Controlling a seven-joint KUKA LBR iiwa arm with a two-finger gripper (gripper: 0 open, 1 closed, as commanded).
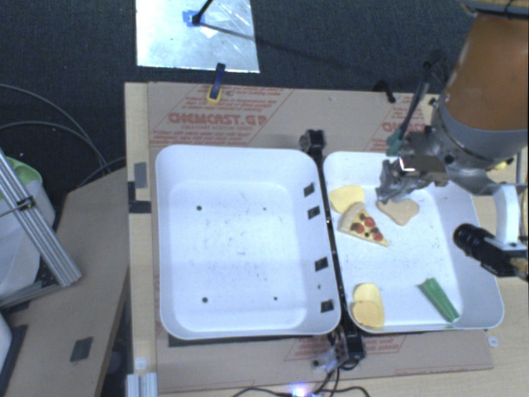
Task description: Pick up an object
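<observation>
Looked down at a slant on a tan bench (248,118) bearing two shallow white plastic bins side by side. Left bin (231,246) bare apart from faint specks. Right bin (413,263) scattered with toy food. Reached in from the right: a bulky grey arm with an orange band (492,73), ending in a dark two-finger gripper (397,190). Hung low over the right bin's far half, directly above and perhaps touching a flat tan biscuit-shaped piece (404,213). Impossible to tell whether the gripper's grip was spread or closed. Just beside: a triangular pizza-slice toy (364,224) and a pale yellow wedge (347,197). Near the front rim, well apart: a green stick (438,298) and yellow round discs (368,306). Judged mid-descent on the tan piece; called next for closing squarely on it, then lifting.
</observation>
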